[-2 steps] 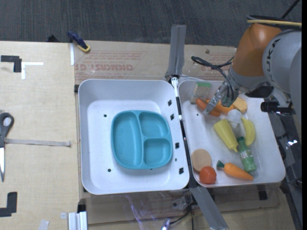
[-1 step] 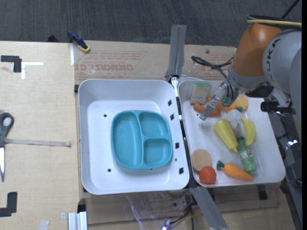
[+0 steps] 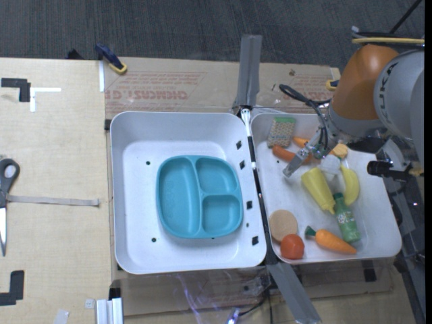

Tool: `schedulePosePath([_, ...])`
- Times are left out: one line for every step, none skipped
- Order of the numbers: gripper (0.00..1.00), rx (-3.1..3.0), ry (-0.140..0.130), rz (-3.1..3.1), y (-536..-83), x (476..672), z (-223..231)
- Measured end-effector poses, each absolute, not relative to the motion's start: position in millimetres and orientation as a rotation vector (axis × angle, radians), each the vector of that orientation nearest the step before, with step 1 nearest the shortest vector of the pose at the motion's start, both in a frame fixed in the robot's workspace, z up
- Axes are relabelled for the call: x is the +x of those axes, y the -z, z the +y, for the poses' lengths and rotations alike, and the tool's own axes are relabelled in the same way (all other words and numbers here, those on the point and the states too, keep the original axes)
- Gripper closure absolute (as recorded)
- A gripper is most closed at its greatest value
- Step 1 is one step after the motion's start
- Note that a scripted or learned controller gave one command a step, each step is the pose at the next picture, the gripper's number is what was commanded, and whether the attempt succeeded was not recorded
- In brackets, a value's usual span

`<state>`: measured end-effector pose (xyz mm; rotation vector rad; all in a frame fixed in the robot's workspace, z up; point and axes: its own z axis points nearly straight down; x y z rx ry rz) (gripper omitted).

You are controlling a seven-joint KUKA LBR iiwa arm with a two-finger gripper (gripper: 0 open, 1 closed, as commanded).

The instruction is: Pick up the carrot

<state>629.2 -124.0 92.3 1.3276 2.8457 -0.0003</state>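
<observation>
Two shallow white bins sit side by side, and in the right one the gripper hangs far from the green-topped orange carrot near its front edge — whether the jaws are apart I cannot tell — so a descent here risks seizing the yellow plastic bottle instead.

The carrot sits low in the right bin, near the front rim. Orange body, small green stub at its left end, tapering off to the right. It lies flat, tilted slightly down to the right, just beside the tomato and below the green bottle.
</observation>
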Motion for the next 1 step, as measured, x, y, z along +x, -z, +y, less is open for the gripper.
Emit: schedulePosePath([0.00, 1.798, 0.006, 2.591, -90.5, 650.9, -129.0])
